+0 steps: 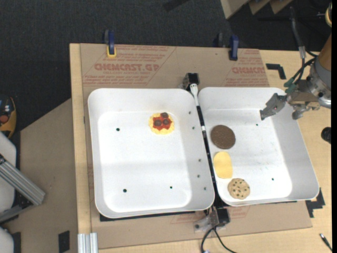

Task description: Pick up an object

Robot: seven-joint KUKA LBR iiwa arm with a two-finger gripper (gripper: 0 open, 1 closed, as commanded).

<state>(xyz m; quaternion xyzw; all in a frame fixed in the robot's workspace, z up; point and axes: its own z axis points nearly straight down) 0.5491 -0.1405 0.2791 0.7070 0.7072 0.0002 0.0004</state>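
My gripper [282,110] hovers over the far right part of the right bin [287,157], open, with nothing between its fingers [270,107]. Three things lie along that bin's left side, well to the left of the gripper. They are a dark brown round cookie [223,136], a pale yellow oblong piece [223,165] just below it, and a chocolate-chip cookie [238,188] nearest the front. In the left bin [100,157], a small yellow pizza-like toy [162,123] with red and dark toppings sits toward the back.
The two bins meet at a black divider strip [200,125] running front to back. They rest on a brown board [79,88] held by two blue clamps [110,42] at the back. Cables hang near the arm at the right.
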